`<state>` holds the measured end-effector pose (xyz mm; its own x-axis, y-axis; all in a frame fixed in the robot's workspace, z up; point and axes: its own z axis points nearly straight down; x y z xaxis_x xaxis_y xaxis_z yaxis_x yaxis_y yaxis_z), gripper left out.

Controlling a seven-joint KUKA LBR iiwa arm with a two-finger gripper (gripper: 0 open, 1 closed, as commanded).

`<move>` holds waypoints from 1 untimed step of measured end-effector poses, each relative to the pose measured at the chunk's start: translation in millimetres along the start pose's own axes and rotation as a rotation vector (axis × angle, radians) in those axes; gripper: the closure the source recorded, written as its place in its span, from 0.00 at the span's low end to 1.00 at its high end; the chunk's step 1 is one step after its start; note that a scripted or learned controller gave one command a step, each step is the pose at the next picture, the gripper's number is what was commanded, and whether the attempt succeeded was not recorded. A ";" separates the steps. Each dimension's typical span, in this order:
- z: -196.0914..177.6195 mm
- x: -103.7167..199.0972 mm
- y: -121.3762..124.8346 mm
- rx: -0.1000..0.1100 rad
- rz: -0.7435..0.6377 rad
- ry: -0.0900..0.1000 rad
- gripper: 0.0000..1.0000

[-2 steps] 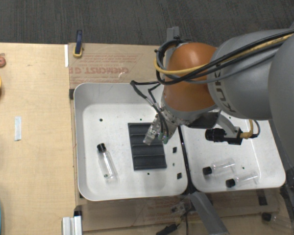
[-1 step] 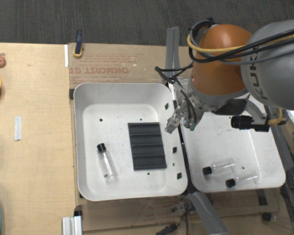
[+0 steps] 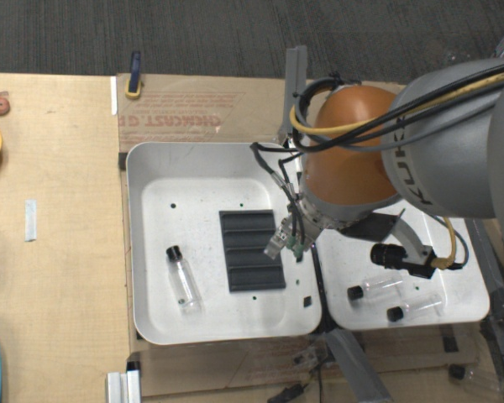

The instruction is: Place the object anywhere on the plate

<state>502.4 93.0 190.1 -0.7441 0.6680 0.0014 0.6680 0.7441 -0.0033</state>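
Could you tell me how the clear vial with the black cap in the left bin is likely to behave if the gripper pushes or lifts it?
The clear vial lies on its side on the left bin's flat floor, so a sideways push would probably roll it. It looks transparent and smooth, so the fingers might slip on it. It appears small and thin-walled, likely light and perhaps fragile.

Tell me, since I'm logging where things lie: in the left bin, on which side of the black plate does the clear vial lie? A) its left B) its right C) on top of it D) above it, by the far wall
A: the vial lies on the bin floor left of the plate, apart from it.
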 end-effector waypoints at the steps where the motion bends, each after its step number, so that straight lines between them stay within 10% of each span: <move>1: -53.5 75.2 56.4 -0.002 -0.023 -0.002 1.00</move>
<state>484.2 185.4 243.5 -0.7596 0.6504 -0.0007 0.6504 0.7596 -0.0014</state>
